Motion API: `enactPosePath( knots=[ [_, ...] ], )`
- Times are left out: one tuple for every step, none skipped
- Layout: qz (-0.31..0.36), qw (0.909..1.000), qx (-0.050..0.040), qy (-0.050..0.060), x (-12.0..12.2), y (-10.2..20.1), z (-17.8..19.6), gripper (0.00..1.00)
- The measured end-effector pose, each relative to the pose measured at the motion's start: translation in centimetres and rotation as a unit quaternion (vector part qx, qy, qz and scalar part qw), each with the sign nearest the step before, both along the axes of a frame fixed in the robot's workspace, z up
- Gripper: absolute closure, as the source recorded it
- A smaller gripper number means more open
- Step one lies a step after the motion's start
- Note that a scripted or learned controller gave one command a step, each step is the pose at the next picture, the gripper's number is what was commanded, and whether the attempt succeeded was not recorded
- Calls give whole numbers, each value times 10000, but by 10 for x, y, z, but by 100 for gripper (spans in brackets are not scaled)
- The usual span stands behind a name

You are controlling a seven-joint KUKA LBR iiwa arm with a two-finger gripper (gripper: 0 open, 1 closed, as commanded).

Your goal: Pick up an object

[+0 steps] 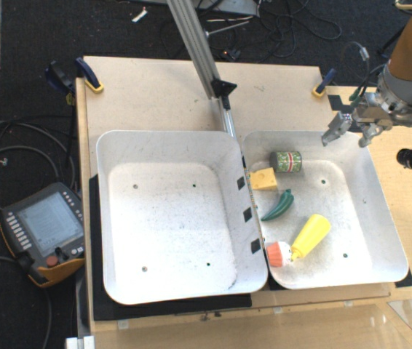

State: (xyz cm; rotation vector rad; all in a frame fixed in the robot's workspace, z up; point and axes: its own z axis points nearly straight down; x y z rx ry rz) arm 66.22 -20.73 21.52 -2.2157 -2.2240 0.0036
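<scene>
The right bin [381,217] holds several objects. A small green can with a red-and-white label [287,161] lies on its side near the back. A yellow block [264,179] sits just left of it. A dark green curved pepper [279,204] lies in the middle. A yellow bottle with a red-and-white cap [302,241] lies toward the front left. My gripper [349,135] hovers over the bin's back right rim, fingers spread open with nothing between them, well right of the can.
The left bin [119,195] sits beside the right one, with black clips along the shared rim. A slanted metal pole [195,38] crosses above the back of the bench. Clamps mark the bench's back corners. A teach pendant [42,227] lies on the floor at the left.
</scene>
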Motion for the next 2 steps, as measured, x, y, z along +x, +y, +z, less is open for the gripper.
enactPosePath(
  knots=[
    [0,10000,3,7,8,0,-59,0],
    [-19,10000,2,7,-1,-3,-108,0]
  ],
)
